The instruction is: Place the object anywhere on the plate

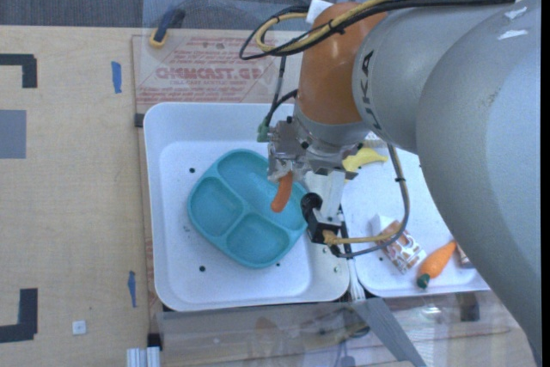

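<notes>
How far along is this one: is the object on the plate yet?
Pickup looks done: an orange carrot-like piece hangs from the end effector over the blue plate's right edge. In hand: carrying it above the plate. Left: lowering and letting go; whether it touches the plate is unclear.

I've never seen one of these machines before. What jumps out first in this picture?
The huge grey arm with its orange band reaches in from the right and covers much of the bench. Under it, the hand hangs over a turquoise divided plate in the left bin, with a small orange, carrot-like thing at its tip. Another toy carrot lies in the right bin.
</notes>
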`<act>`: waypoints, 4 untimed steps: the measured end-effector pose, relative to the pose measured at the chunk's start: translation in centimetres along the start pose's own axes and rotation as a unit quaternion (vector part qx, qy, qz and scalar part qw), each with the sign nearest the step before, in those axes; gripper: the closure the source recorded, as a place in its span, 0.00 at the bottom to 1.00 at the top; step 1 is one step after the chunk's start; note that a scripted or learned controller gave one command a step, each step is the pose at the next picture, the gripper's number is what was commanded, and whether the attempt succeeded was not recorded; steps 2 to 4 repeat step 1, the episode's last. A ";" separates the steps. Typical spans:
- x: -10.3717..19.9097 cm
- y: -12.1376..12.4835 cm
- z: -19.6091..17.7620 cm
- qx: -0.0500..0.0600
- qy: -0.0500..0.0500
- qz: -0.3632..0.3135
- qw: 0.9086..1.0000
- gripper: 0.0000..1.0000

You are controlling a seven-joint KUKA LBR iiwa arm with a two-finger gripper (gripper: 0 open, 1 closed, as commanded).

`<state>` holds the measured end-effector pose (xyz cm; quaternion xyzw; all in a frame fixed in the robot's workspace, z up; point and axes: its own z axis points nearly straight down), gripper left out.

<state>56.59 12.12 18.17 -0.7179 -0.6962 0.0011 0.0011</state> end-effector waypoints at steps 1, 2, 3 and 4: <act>0.0 0.0 0.0 0.000 0.000 0.000 1.000 0.00; 0.0 0.0 0.0 0.000 0.000 0.000 1.000 0.00; 0.0 0.0 0.0 0.000 0.000 0.000 1.000 0.00; 0.0 0.0 0.0 0.000 0.000 0.000 1.000 0.00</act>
